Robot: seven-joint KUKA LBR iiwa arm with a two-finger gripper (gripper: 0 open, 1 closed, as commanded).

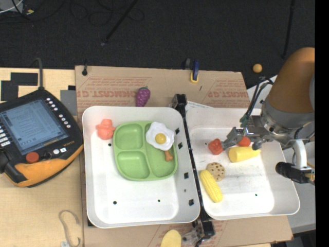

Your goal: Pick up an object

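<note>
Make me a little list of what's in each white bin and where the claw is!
left bin: green tray, fried egg toy on the tray's edge, pink toy
right bin: red piece, yellow block, cookie, corn
claw: over the right bin, above the red piece and yellow block
behind bins: purple grapes toy

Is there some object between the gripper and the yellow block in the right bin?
Nothing visible does. The gripper hangs in the right bin just up-left of the yellow block, beside it. The red piece lies further left, off that path.
</note>
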